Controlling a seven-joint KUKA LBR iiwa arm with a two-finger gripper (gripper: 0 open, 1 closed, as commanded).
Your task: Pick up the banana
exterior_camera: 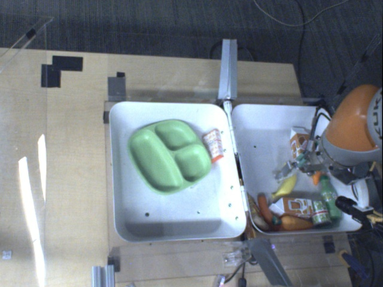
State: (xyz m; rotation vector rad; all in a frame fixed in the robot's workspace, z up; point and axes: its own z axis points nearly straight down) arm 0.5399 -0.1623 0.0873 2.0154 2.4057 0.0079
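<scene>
Banana (285, 186) lay in the right bin (263, 130), toward its near side, tilted, just above a small carton (297, 206) and beside a hot dog (265, 211) and a green bottle (326, 194). The gripper (297, 164) hung just above the banana's upper end; whether its fingers were open or closed could not be told. A green divided plate (170, 155) sat in the left bin (119, 178), with a small packet (213, 144) touching its right edge.

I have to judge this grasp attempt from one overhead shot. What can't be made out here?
- Gripper, camera view: too small and blurred to tell open from shut, or whether it touches the banana.
- Right bin, near corner: piled items overlap, hiding each other's edges.
- Small packet in the left bin: label too small to read.
</scene>
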